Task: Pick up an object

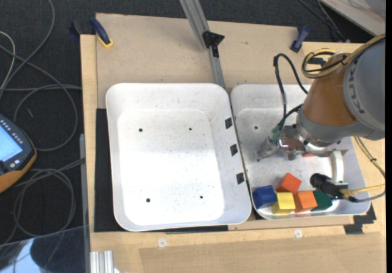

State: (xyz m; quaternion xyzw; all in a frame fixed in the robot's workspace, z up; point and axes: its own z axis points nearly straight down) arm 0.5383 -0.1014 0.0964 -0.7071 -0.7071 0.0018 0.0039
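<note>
Blocks [295, 199] sit bunched in the front corner of the right-hand bin [257, 103], nearer the camera than the claw [267, 149] and well apart from it. The blue block [264, 194] is closest to the claw, almost straight in front of it. The yellow block [285, 202], an orange block [304, 200] and the green block [321, 198] run on in a row away from the claw, along the bin's front wall. A second, tilted orange block [290, 182] lies just behind that row, on the side facing the claw. The claw hangs over a bare patch of the same bin's floor with none of the blocks at its tip. I cannot tell whether it is apart or together. The other bin [110, 100] lies beyond the claw on the side away from the arm [334, 103], and a slanted metal pole [190, 2] rises behind the claw.
</note>
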